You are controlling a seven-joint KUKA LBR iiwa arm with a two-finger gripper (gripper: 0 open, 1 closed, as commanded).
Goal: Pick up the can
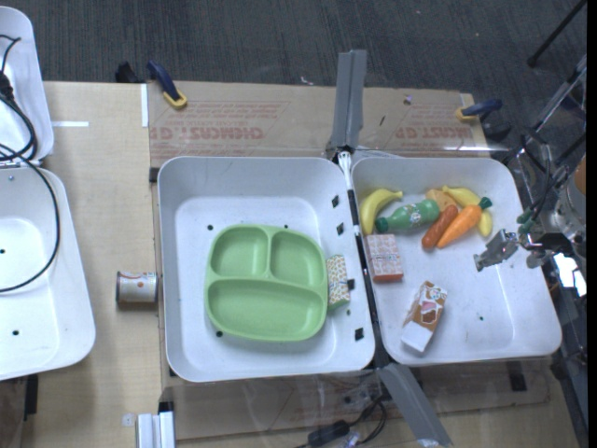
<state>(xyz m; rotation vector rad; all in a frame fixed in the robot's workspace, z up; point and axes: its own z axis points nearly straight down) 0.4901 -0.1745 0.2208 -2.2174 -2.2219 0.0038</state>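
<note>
Two white bins sit side by side on the bench. The left bin (177, 278) holds a green plate (267, 284) with three compartments, plus a small patterned packet (338, 280) touching the plate's 3 o'clock edge. The right bin (522, 329) has the food pile: a banana (375, 205) near 11 o'clock, a green bottle (409, 216) just beside it, two carrots (451, 225) against a yellow piece toward 1 o'clock, a pink box (384, 258) near 9 o'clock, and a small carton (423, 316) lying around 6 o'clock.

The can (137, 288) isn't in either bin. It's lying on its side on the bare wood, just off the left bin's 9 o'clock wall, with its orange end facing right-ish.

My guess on handling: small, stiff, probably light, and a smooth round wall, so slippery and happy to roll if nudged. Sitting so close to the bin wall doesn't help. I'd pinch it across the curved body at mid-length, fingers either side of the roll axis, not on the ends.

The gripper (495, 249) hangs over the right bin at about 3 o'clock, well apart from the can. It's a small grey tangle here, and I can't tell its state; nothing visible is in it.
</note>
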